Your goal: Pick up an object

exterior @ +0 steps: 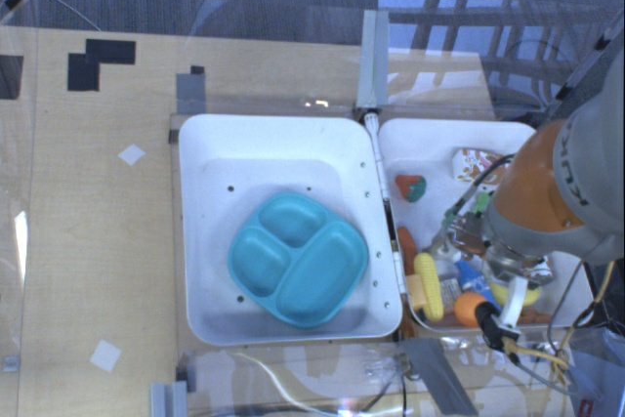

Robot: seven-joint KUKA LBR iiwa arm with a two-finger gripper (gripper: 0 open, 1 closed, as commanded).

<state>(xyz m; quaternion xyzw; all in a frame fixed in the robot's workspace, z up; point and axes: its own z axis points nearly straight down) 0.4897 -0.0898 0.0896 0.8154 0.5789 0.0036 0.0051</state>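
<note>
The right bin (430, 144) holds several toy foods. A yellow corn cob (428, 286) lies near its front left, with an orange ball (469, 309) and a small blue item (470, 274) beside it. A red and green piece (411, 187) and a white packet (474, 163) sit farther back, and an orange stick (405, 240) lies along the left wall. My gripper (461, 241) hangs low over the middle of this bin, just right of the corn and above the blue item. The arm's wrist hides much of the bin's right half.
The left bin (210, 210) carries a blue divided plate (298, 257). A yellow piece (518, 294) peeks out under the wrist. Cables trail along the bench's front edge near the right bin. A metal divider (370, 73) stands behind the two bins.
</note>
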